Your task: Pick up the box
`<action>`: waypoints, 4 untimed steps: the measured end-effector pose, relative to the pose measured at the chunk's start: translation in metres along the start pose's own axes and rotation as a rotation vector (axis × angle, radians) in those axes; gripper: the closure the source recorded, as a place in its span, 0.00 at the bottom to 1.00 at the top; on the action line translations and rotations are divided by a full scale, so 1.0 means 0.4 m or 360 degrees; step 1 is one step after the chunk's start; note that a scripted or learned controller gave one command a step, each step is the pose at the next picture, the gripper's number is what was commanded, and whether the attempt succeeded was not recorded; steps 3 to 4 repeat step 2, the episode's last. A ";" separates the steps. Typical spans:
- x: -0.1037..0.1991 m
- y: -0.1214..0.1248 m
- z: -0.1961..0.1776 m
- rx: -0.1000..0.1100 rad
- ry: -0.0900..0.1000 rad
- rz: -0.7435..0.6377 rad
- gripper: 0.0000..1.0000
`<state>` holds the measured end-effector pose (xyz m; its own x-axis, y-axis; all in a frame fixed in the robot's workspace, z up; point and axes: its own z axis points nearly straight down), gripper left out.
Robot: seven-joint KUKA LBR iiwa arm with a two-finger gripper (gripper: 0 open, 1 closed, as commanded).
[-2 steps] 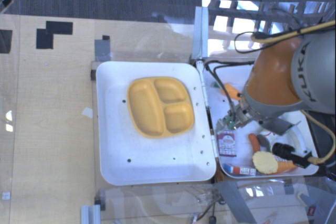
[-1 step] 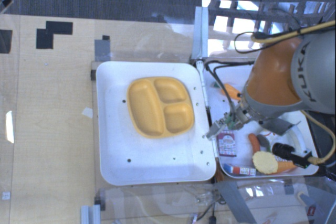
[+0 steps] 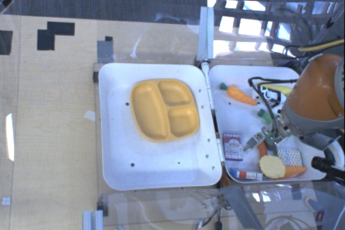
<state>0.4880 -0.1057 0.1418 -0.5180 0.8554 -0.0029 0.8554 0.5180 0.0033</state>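
Box, red and white, lies flat in the right bin, near that bin's left wall and toward its near edge. It rests on the bin floor, free of the claw.

Around it in the same bin lie other things. A carrot sits toward the far left part, tilted, with a small green piece at its upper end. A pale yellow round piece lies at the near edge, touching a second orange carrot to its right. A small checkered packet lies just above those two. A thin red and white tube lies along the near wall, below the box. Black cable loops cross the far part of the bin beside a yellow object.

The left bin holds a yellow divided plate with three compartments, set near the middle, its compartments bare.

The claw hangs low in the right bin, just to the right of the box and apart from it. Its metal fingers stand spread apart, released, with nothing between them; one finger points left toward the box.

The arm comes in from the right, its orange band bulking over the bin's right side, wrist angled down and left.

Both bins sit side by side on the wooden counter.
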 end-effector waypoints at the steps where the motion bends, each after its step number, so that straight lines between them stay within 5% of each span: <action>1: -0.019 0.090 0.121 -0.0017 -0.0002 0.0586 0.00; 2: -0.013 0.103 0.122 -0.0019 -0.0003 0.0920 0.00; 4: -0.013 0.103 0.122 -0.0019 -0.0003 0.0920 0.00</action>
